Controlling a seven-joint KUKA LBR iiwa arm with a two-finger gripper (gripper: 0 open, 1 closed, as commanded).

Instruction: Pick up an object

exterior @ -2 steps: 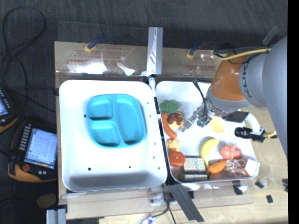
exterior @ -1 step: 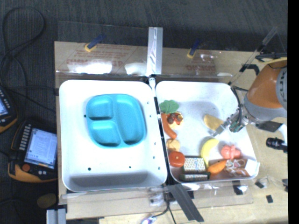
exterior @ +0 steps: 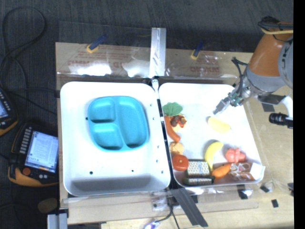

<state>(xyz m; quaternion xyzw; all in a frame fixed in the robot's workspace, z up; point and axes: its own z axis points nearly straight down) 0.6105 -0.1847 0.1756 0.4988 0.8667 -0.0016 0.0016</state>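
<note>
The right bin serves as the reference. The gripper hangs over the bin's upper right part, tilted down and to the left from the arm, which enters past the bin's right rim. Whether it is open or closed cannot be made out at this size; nothing is visibly between its tips.

Nearest object: a pale yellow lemon slice, lying flat on the bin floor just below the gripper tip, apparently apart from it. Its long axis runs roughly left to right, dipping slightly toward the right.

Further items in the same bin:
- A banana below the slice, long axis running up-right to down-left, curved.
- A pink toy just right of the banana.
- A carrot near the bin's lower rim, lying nearly level.
- A green leafy piece against the bin's left wall, with a sausage just beneath it.
- A tomato in the lower left corner.

The left bin adjoins the reference bin's left wall and holds a blue divided tray.
</note>
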